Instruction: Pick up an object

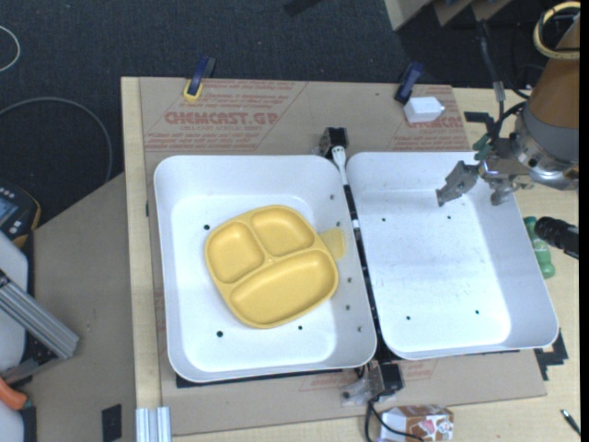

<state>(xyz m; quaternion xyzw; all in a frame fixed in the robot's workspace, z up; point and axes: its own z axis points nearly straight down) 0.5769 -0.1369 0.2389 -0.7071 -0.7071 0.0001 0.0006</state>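
Across the left bin (175, 274) lies the one thing to be picked up, a yellow divided plate (270, 265) with three compartments, two small ones toward the far side and one long one toward the near side; it rests flat on the bin floor, turned at a slant, with its right edge close to the bin's right wall and a small yellow tab poking out there. Nothing lies on top of the plate or against it. Between the plate and the gripper (479, 184) stand the two inner walls where the bins meet, along with a black clip (335, 142) at the far end of that seam and another clip (379, 378) with wires at the near end. The gripper hangs over the far right part of the right bin (442, 284), well apart from the plate, and its two dark fingers (455, 185) are spread with nothing between them. Small dark dots mark both bin floors. Both bins sit on a tan board (276, 113) printed with red lettering, held by a yellow clamp (196, 81) and a blue clamp (408, 83) at the far edge, with a small white block (423, 110) beside the blue one. A green object (543, 247) lies just off the right bin's right rim. Around the board is dark carpet (83, 35) with a thin cable looping on it.
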